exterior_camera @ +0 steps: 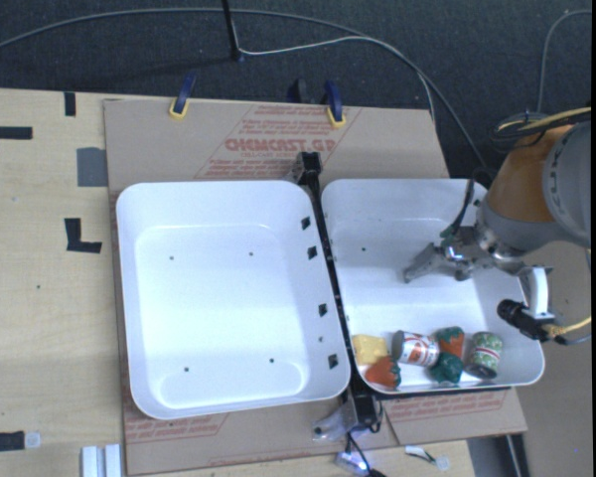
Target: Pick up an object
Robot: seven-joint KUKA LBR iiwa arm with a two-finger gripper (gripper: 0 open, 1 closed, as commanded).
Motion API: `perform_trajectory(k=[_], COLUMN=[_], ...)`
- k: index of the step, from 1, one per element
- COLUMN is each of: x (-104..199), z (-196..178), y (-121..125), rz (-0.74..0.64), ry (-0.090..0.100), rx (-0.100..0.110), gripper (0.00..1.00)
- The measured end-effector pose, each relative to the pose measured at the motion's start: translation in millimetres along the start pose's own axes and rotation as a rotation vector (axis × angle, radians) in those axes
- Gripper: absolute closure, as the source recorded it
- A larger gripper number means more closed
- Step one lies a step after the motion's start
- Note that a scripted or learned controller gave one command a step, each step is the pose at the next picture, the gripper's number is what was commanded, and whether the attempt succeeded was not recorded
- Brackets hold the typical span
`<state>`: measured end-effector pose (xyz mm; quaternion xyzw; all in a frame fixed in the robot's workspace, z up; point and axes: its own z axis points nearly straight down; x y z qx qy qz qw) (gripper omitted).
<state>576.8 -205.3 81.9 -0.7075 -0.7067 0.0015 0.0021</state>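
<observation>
The approach step is judged in hand: the end effector [417, 268], whose state cannot be told, is positioned over the right bin [377, 202], and a descent toward the objects [427, 351] along its near edge is called for.

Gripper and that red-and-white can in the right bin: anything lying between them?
No. In the camera view, only bare white bin floor lies between the gripper and the can.

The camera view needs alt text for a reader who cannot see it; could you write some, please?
The arm's gripper hangs over the right bin, above small objects clustered along its near edge. The left bin sits beside it on cardboard.
</observation>
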Motion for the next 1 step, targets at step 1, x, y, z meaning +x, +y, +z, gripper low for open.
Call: perform_trajectory(k=[1], x=[25.1], z=[-3.7], y=[-61.7], rz=[-0.002], ry=[-0.001], rx=[-0.007], gripper=[0.00])
